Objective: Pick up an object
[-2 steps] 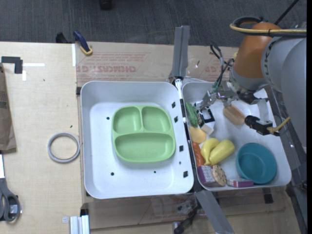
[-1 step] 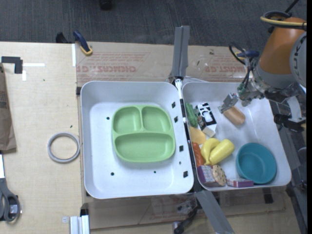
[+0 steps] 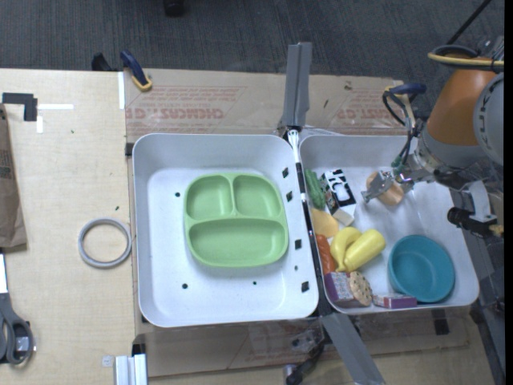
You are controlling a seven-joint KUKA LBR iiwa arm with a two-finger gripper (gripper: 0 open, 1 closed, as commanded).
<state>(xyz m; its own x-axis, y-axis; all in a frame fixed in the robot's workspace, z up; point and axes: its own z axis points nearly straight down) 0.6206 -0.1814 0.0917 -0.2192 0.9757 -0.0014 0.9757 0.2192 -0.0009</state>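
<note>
Your jaws [image 3: 383, 189] sit low in the right bin [image 3: 461, 215], up against a small tan object [image 3: 391, 196]; you cannot tell from here whether they grip it. A shallow bite could let it slip on the lift.

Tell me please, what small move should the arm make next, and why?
Probably a short descent straight down. The two-finger gripper sits in the right white bin, right over a small tan object near the bin's upper middle, but the view does not show that object between the fingers, so nothing is picked up yet.
</note>
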